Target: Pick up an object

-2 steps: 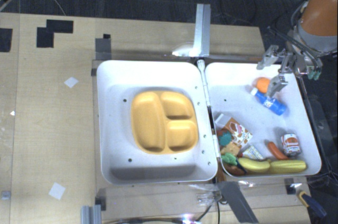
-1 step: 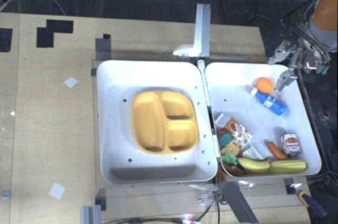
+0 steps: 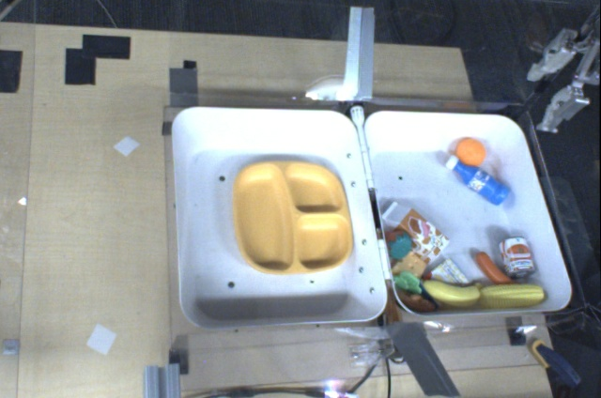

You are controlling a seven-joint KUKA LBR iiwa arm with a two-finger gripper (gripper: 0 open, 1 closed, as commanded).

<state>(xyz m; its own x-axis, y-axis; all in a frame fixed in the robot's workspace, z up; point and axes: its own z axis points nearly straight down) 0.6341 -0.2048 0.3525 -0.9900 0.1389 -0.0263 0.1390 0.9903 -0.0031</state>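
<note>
Grey gripper (image 3: 563,82) parked at the upper right edge, grip unreadable, clear of the blue bottle (image 3: 477,180) in the right bin (image 3: 413,143): approach pending, calling for descent.

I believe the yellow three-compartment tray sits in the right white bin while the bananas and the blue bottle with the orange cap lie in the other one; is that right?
Not quite: the camera view shows the yellow three-compartment tray in the left white bin. The bananas and the blue bottle with the orange cap lie in the other, right bin.
</note>
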